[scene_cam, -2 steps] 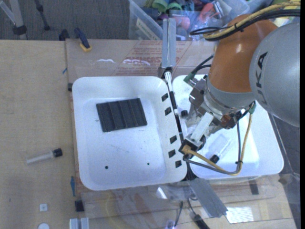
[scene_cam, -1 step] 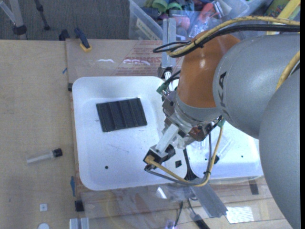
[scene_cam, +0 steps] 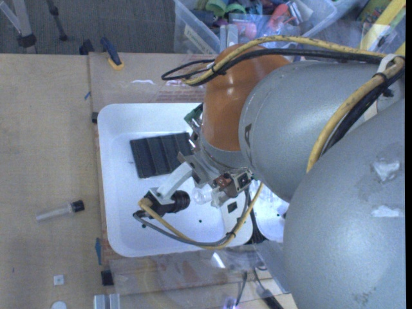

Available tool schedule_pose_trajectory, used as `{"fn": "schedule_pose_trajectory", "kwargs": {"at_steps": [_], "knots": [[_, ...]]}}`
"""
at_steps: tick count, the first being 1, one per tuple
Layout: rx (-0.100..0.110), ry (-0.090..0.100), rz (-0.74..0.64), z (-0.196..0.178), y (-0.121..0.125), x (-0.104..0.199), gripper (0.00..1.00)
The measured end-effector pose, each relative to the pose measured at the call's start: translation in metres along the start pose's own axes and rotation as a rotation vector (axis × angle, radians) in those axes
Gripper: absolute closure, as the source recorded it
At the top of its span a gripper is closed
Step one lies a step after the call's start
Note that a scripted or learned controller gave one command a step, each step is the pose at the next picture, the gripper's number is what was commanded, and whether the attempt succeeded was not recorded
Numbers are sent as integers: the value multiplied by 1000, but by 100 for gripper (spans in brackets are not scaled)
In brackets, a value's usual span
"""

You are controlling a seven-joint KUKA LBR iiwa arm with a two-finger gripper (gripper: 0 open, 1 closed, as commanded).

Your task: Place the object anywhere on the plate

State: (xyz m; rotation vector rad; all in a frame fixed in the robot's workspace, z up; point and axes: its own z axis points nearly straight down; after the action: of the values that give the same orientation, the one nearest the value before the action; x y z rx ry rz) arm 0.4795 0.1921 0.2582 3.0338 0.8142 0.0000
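A black ribbed rectangular plate (scene_cam: 159,154) lies flat in the upper left part of the left white bin (scene_cam: 122,192). My gripper (scene_cam: 193,192) hangs low over the bin's middle, just right of and below the plate, with the wrist's orange band above it. A white bracket and a black cylinder (scene_cam: 175,202) stick out from the wrist toward the bin's lower left. A small green thing (scene_cam: 193,116) peeks out from behind the arm at the plate's upper right corner. The arm hides the rest of the bin's right side.
The grey arm covers the right bin and most of the right half of the view. A syringe-like tube (scene_cam: 58,211) lies on the wooden bench left of the bin. Clear tubs of colourful toys (scene_cam: 257,5) stand at the back.
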Motion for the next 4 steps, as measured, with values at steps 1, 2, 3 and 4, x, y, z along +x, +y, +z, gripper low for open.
{"fn": "schedule_pose_trajectory", "kwargs": {"at_steps": [1, 2, 3, 4], "knots": [[-1, 1, 324, 31, -19, 29, 100], [-1, 0, 262, 45, 16, 86, 100], [3, -6, -224, 26, -25, 23, 100], [2, -5, -452, 61, 31, 119, 100]]}}
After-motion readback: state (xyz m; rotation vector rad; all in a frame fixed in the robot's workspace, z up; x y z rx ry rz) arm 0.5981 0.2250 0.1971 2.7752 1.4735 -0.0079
